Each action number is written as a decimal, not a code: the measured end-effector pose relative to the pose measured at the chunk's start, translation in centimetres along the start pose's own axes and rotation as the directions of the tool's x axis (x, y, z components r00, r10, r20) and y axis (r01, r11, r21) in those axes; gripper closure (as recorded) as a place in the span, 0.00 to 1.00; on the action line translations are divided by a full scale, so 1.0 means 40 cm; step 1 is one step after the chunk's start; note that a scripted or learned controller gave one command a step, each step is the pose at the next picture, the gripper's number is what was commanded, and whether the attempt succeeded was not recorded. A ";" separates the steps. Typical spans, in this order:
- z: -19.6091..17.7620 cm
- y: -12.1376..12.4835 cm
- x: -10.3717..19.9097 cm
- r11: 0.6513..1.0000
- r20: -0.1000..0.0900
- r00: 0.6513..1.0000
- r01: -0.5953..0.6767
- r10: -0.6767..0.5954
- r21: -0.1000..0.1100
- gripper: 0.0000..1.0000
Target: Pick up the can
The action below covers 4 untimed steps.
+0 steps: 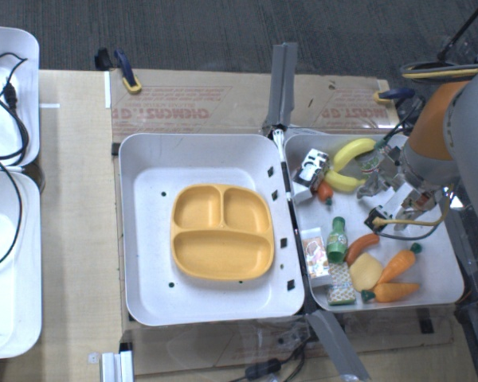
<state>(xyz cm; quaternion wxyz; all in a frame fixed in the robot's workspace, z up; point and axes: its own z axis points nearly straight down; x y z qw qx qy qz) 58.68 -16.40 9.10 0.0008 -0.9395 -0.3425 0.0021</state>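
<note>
A small white can with a pinkish label lies on its side against the left wall of the right bin, near the front. My gripper hangs over the back middle of that bin, just right of a yellow banana and well behind and to the right of the can. Nothing shows in its grasp. The grey arm with its orange band comes in from the right.
Around the can are a green bottle, a green packet, an orange sausage, a yellow lump and two carrots. A white-and-black object lies at the back left. The left bin holds a yellow divided plate.
</note>
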 end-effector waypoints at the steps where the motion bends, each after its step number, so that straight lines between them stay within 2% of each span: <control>1: -0.085 0.171 0.071 0.997 -0.001 0.997 0.080 -0.080 -0.004 0.00; 2: -0.014 0.189 0.074 0.998 -0.011 0.998 -0.061 0.061 0.006 0.00; 3: -0.059 0.180 0.033 0.999 -0.011 0.999 -0.044 0.044 0.009 0.00; 4: -0.017 0.197 0.065 0.993 -0.014 0.993 -0.121 0.121 0.013 0.00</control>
